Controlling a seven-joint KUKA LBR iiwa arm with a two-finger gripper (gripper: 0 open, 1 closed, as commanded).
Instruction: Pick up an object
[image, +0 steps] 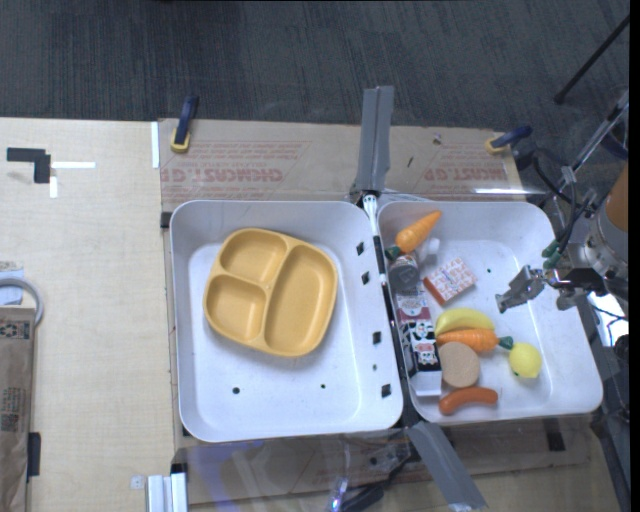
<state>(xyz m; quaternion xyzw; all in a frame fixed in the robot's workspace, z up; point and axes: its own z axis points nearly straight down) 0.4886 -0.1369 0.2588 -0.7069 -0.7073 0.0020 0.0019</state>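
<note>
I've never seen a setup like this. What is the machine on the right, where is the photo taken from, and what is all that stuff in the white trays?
One camera looks down at a slant on a bench with two shallow white bins. The left bin holds a yellow divided plate. The right bin holds toy food: a carrot, a banana, a lemon, a sausage and small cartons. The robot arm reaches in from the right; its gripper, the grasping part, hangs above the right bin with nothing visibly held.

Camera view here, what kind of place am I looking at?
Probably a robot lab test bench, not a kitchen: two white bins clamped to a board, toy food such as a carrot and lemon, and a robot pincer over the right bin.
</note>
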